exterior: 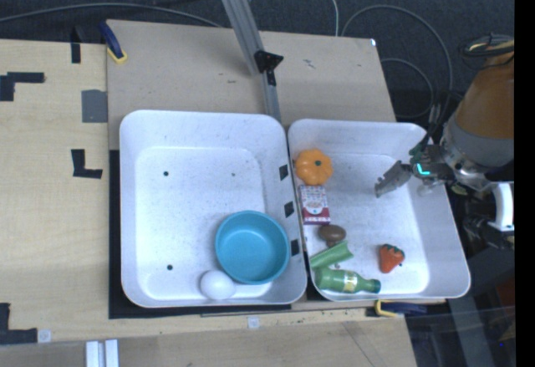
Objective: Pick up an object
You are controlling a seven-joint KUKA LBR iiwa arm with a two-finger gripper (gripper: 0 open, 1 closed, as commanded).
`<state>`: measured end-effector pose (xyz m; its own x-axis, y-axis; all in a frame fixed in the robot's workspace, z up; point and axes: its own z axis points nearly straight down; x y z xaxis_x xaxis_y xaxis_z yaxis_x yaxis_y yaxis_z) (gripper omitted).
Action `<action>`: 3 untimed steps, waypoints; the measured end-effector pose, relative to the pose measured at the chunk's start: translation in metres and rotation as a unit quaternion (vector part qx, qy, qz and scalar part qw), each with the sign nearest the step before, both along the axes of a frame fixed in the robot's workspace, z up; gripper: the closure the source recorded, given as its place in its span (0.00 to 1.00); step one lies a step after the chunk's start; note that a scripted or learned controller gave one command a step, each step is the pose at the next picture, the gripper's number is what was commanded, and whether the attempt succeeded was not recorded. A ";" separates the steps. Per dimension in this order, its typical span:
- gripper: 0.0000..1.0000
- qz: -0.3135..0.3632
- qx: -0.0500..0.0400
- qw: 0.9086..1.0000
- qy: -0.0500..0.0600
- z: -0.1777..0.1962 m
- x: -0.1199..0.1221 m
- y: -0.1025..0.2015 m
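The right bin (435, 273) holds an orange pumpkin (313, 165), a small red-and-white carton (315, 204), a brown oval piece (333, 233), a green vegetable (331, 256), a green bottle (346, 281) and a red strawberry (390, 257). My gripper (389, 182) hangs over the right bin's upper right part, with its dark fingers pointing left and down. Nothing is seen between them. It is well to the right of the pumpkin and above the strawberry.
The left bin (138, 190) holds a blue bowl (251, 246) and a white ball (217, 283) near its front edge. A grey pole (242, 14) slants across the bench behind the bins. Cables lie on the dark floor at the back right.
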<state>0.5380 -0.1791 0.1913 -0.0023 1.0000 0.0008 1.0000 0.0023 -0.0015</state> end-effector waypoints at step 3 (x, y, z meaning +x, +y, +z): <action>1.00 0.000 0.000 1.000 0.001 -0.089 -0.003 -0.006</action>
